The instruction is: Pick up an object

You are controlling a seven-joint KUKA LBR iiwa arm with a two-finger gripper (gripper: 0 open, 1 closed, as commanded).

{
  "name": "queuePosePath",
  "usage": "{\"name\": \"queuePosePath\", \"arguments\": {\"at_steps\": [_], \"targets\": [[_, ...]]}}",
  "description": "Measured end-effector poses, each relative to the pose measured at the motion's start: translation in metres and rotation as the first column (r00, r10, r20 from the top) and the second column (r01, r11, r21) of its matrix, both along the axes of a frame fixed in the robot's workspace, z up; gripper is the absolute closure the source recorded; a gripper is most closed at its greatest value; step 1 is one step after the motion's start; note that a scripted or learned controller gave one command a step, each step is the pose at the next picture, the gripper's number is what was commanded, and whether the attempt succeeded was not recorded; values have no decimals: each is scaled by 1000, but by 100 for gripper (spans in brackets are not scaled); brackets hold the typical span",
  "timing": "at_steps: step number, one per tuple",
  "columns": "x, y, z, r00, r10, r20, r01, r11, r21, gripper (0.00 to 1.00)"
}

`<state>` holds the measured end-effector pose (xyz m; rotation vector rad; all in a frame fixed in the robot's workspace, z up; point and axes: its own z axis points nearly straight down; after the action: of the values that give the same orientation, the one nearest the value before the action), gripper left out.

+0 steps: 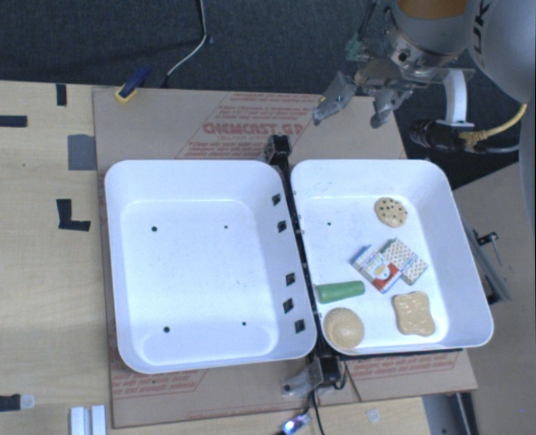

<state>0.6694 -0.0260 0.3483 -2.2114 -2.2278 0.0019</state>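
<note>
Several small objects lie in the right bin (440, 188): a round spotted cookie (390, 211), a small patterned box (390, 265), a green cylinder (340, 291), a pale round bun (344, 327) and a tan toast-shaped piece (414, 314). My gripper (356, 107) hangs high above the bench behind the right bin's far edge. Its two fingers are spread open, and nothing sits between them.
The left bin (122, 188) stands beside the right one, joined by a black clip strip (290, 243). Both rest on a cardboard sheet (240, 125). A black cable (190, 53) and a blue-yellow tool (133, 83) lie at the back.
</note>
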Motion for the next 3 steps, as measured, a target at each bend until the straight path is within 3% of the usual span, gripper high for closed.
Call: {"name": "queuePosePath", "arguments": {"at_steps": [1, 2, 3], "targets": [[-1, 26, -8, 1000, -4, -3, 4, 1000, -2, 0], [-16, 103, 21, 1000, 2, 1, -2, 1000, 1, 0], [-29, 153, 18, 1000, -1, -4, 1, 1000, -1, 0]]}}
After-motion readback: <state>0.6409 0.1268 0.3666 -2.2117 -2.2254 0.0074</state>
